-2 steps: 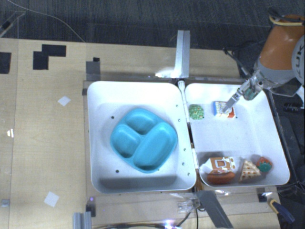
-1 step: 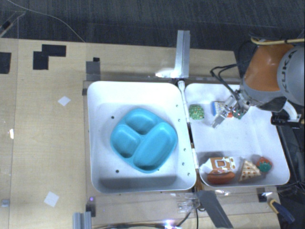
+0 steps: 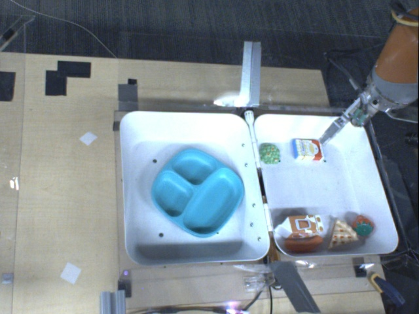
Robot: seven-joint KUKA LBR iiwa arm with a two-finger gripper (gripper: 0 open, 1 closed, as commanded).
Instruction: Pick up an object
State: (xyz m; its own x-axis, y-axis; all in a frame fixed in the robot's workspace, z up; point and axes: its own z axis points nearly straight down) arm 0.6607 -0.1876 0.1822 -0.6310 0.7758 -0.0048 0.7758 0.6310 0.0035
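- Jaws cannot be read from this view: the gripper (image 3: 326,136) shows only as a thin slanted tip, so whether it is released or clenched I cannot tell.
- Nothing is visibly held.
- Nearest target is the small carton (image 3: 307,150), in the upper part of the right bin (image 3: 386,195), just beside the tip on its left and slightly lower in view.
- Its long axis looks to run roughly across the picture, left to right.
- A green ball (image 3: 269,153) sits further left, near the bin divider.
- Well apart, along the bin's near edge, lie a packaged pastry (image 3: 301,232), a wedge-shaped item (image 3: 340,233) and a small round toy (image 3: 363,226).
- The left bin (image 3: 134,175) holds a blue divided tray (image 3: 198,191), far from the arm.
- My judgement: a short shift left and down would bring the tip over the carton.
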